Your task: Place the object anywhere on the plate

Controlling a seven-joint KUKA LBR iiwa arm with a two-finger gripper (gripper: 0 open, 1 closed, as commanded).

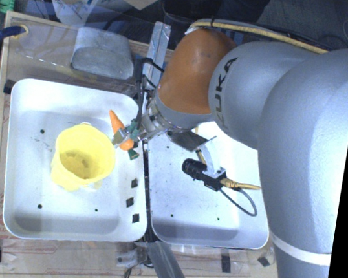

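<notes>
Status: task still open, nothing placed. Orange carrot-like piece (pixel 116 121) is right at the tip of the tool (pixel 130 137), over the left bin (pixel 25 210), close to the wall it shares with the right bin (pixel 212 229). Yellow plate (pixel 62 142) lies in the left bin. The piece is just beside its upper-right rim and not on it. I can't tell from this slant whether the tool is pinching the piece, spread around it or pressed together next to it, because the wrist crowds that spot. My read on what's left: confirm the piece is actually held, shift a short way toward the plate's middle, release, pull clear. The approach is mostly done, so the release is the remaining step.
</notes>
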